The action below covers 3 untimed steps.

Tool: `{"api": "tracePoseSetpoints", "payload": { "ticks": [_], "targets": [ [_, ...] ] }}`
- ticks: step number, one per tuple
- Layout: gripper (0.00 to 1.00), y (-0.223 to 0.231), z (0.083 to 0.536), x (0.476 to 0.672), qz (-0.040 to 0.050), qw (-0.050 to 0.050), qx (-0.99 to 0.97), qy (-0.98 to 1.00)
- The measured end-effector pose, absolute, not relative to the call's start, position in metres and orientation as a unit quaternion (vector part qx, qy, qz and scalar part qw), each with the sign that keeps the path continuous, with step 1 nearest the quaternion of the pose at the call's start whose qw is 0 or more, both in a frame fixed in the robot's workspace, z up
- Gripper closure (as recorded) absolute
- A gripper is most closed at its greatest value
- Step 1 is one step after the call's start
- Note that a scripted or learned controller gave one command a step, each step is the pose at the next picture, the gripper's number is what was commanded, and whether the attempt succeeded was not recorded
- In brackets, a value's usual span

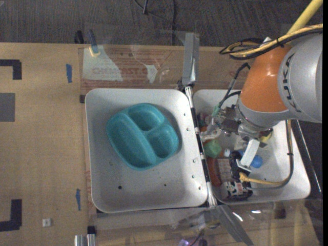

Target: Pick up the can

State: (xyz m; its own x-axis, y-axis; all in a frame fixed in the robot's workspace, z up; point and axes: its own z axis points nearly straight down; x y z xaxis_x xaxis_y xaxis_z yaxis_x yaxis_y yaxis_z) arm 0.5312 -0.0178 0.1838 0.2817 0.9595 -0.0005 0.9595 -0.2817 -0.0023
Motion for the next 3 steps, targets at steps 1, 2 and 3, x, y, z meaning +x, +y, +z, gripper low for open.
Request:
{"api": "tracePoseSetpoints", "payload": {
  "ticks": [1, 2, 3],
  "targets": [
    [0.00, -0.102, 0.147, 0.552, 0.0007, 0.000, -0.783, -0.623],
    [0.00, -0.164, 0.126, 0.606, 0.0003, 0.000, -0.810, -0.586],
    [0.00, -0.172, 0.087, 0.597, -0.0013, -0.001, -0.816, -0.577]
  ]
}}
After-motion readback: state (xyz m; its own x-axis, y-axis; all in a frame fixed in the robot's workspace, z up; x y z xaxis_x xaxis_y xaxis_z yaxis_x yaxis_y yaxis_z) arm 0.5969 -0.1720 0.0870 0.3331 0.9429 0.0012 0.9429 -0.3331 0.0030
